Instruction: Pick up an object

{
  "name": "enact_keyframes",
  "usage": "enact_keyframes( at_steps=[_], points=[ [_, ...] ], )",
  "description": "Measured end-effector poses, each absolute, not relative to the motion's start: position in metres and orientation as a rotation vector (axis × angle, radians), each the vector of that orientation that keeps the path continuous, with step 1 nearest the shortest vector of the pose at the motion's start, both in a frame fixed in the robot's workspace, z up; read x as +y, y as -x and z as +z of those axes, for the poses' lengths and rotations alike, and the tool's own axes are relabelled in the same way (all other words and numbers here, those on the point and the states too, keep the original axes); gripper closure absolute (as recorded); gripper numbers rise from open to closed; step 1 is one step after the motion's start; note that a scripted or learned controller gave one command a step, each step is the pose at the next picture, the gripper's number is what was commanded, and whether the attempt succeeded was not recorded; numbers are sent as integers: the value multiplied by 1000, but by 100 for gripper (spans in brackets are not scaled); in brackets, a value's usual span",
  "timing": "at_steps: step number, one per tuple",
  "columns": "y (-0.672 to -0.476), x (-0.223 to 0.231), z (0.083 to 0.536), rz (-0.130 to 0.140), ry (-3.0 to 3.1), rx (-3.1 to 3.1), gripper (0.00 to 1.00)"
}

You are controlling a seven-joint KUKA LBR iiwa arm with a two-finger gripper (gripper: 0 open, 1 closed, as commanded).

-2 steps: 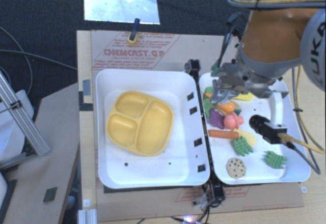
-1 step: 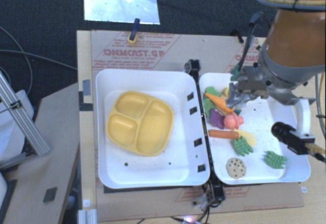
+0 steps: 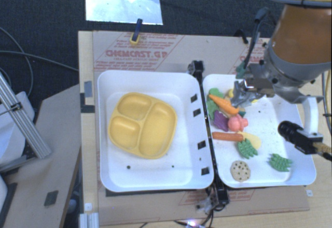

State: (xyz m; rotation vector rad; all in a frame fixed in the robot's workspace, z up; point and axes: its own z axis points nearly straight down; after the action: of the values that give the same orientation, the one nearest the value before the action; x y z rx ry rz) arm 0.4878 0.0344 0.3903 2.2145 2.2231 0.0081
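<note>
the arm [image 3: 303, 25] leans over the right bin [image 3: 306, 170]; its gripper [image 3: 243, 96] hangs just above the carrot [image 3: 224, 104], whether spread or pinched i cannot tell. left bin [image 3: 109, 170] holds a yellow tray [image 3: 142, 125]. a cookie [image 3: 240, 170] lies near the right bin's front.

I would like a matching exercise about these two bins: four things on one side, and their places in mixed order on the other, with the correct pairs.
Things:
1. yellow divided plate
2. cookie
3. toy carrot
4. green leafy toy

Places:
A. right bin, near front edge
B. left bin, middle
C. right bin, front right corner area
D. right bin, just under the gripper

Pairs: 1-B, 2-A, 3-D, 4-C
</note>
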Motion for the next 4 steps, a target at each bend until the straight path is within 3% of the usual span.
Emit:
enact_keyframes(
  at_steps=[1, 2, 4],
  points=[
    [-487, 82, 413, 7, -2211, 2229, 100],
    [-487, 14, 440, 5, -2223, 2213, 100],
    [-488, 18, 461, 11, -2204, 2228, 100]
  ],
)
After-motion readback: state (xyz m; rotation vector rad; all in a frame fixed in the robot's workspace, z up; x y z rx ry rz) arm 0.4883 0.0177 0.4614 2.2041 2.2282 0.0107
